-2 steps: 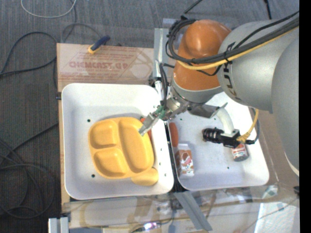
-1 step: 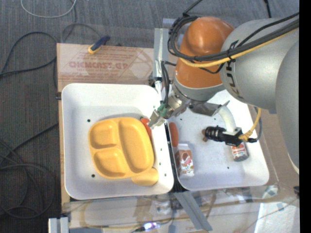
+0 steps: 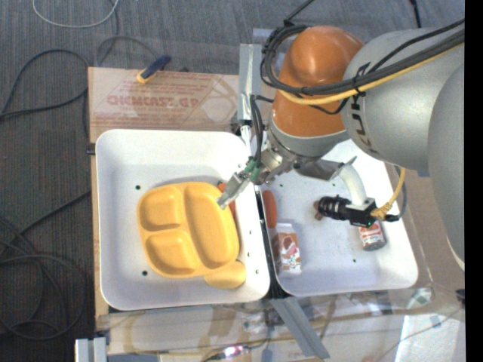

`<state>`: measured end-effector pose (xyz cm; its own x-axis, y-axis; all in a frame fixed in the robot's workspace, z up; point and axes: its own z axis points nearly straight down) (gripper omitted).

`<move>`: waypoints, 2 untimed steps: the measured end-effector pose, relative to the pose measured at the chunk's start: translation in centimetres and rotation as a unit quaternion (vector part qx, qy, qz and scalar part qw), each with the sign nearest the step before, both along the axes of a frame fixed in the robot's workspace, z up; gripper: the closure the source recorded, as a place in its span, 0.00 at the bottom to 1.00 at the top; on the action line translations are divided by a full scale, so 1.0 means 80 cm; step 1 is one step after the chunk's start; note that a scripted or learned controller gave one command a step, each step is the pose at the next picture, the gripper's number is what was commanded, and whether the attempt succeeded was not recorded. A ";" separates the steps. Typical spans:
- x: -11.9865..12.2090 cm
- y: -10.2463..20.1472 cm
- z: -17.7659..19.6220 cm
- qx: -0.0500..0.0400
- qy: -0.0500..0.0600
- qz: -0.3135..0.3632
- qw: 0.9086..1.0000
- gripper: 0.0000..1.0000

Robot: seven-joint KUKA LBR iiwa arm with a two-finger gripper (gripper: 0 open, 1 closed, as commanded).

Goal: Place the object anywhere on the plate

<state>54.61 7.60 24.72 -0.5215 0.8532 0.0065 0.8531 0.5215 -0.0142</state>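
Hovering at the right rim of the yellow divided plate (image 3: 189,232) in the left bin (image 3: 121,157), the gripper (image 3: 229,193) gave no way to tell whether its jaws were clenched. The probable object, a sausage (image 3: 268,208), lay in the right bin (image 3: 332,266), so a grasp there seemingly came next.

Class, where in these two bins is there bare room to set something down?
Left white bin: bare along the top and left of the yellow three-section plate. Right white bin: bare between the small brown packet and small red can. Crowded where the bins meet, around the claw and orange sausage.
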 end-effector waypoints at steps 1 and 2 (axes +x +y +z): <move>0.001 -0.002 0.010 0.000 0.001 -0.001 1.000 1.00; 0.000 -0.002 0.010 0.000 0.001 -0.001 1.000 0.00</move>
